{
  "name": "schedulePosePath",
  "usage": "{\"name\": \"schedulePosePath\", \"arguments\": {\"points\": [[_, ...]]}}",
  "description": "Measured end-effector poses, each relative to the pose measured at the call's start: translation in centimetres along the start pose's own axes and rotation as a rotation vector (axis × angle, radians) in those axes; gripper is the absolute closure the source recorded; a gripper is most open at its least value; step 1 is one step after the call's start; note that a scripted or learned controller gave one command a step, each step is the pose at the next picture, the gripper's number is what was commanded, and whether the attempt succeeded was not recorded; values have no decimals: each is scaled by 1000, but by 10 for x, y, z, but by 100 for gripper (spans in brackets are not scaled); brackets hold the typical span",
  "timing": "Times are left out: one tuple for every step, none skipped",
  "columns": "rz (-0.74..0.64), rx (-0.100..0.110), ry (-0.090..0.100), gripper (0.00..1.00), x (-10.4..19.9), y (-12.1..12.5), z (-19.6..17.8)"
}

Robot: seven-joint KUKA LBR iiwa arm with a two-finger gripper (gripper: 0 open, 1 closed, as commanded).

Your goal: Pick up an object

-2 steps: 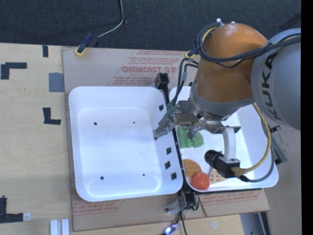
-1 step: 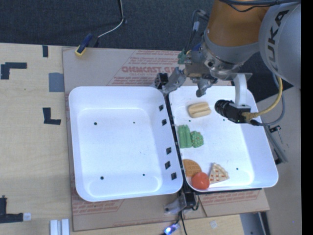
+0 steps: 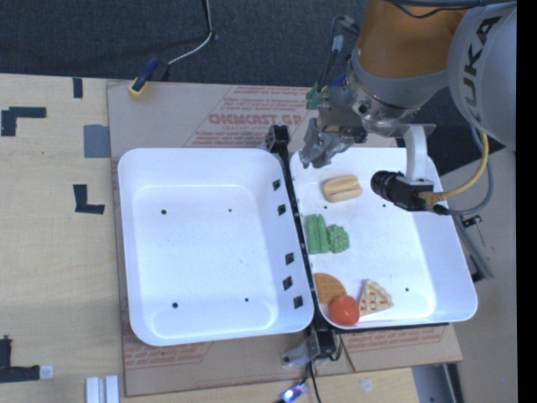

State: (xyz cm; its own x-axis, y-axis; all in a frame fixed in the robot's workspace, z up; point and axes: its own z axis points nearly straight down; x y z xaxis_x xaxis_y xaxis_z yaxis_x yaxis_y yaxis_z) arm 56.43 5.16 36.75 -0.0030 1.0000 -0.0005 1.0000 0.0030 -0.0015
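Your nearest pick is the tan bread roll, lying flat in the right bin towards its far end. The tool hangs just beyond it over the bin's far rim, carrying nothing; its spread you cannot tell. Nearer you lie green broccoli, a cookie, a red tomato and a waffle wedge. The cardboard on the table reads "CHEMCAST".

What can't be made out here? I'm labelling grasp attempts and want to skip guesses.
- End effector, camera view: its fingers blur into one dark shape at the right bin's far rim, so whether it grips anything is unreadable.
- Tomato overlaps the round cookie, hiding its near edge.
- Arm: cut off by the top and right edges.
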Motion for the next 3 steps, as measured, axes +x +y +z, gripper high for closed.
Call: {"name": "schedulePosePath", "arguments": {"points": [[3, -21, -1, 100, -26, 44, -177], [7, 1, -1, 100, -78, 7, -150], [-9, -2, 3, 100, 25, -3, -168]]}}
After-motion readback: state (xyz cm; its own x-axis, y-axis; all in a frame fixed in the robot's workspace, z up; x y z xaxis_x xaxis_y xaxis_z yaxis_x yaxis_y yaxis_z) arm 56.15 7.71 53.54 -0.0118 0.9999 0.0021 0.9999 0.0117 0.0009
